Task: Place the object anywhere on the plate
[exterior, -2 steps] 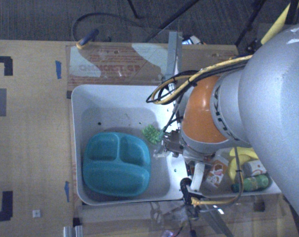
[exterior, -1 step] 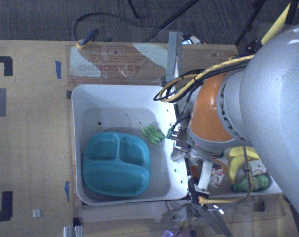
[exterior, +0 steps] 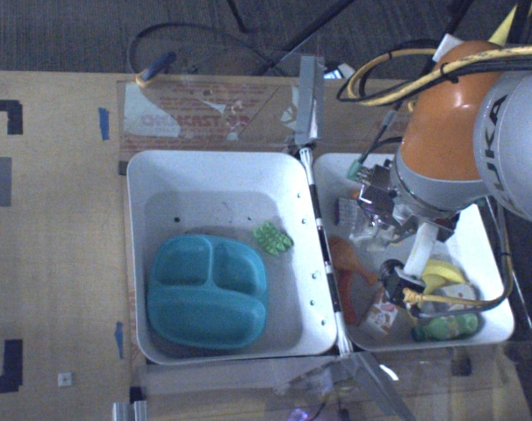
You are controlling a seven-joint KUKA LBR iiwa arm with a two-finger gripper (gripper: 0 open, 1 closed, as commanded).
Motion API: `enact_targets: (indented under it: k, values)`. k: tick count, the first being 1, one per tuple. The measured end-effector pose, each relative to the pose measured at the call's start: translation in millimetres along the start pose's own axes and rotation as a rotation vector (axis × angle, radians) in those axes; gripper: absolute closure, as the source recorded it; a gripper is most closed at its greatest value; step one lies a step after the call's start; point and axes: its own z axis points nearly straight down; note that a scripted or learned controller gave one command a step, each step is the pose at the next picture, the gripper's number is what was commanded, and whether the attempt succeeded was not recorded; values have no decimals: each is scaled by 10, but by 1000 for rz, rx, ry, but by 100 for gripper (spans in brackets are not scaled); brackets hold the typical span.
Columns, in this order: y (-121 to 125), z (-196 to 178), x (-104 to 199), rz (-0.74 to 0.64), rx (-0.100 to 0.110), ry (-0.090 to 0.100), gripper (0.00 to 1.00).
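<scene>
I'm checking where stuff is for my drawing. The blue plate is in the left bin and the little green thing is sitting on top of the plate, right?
Not quite. The little green thing lies on the floor of the left bin, beside the blue plate, off its upper right corner, not on top of it. The camera view shows this. The plate is in the left bin, as you said.

Arm [exterior: 477,121] — grey casing, broad orange band above the wrist, black lettering on the grey shell. Yellow and black cables run along it; wrist hardware metallic, a white piece below.
</scene>
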Motion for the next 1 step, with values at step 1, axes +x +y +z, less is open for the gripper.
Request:
enact_targets:
  k: [1]
  values:
    - [-594, 931, 920, 47, 3, -1, 100]
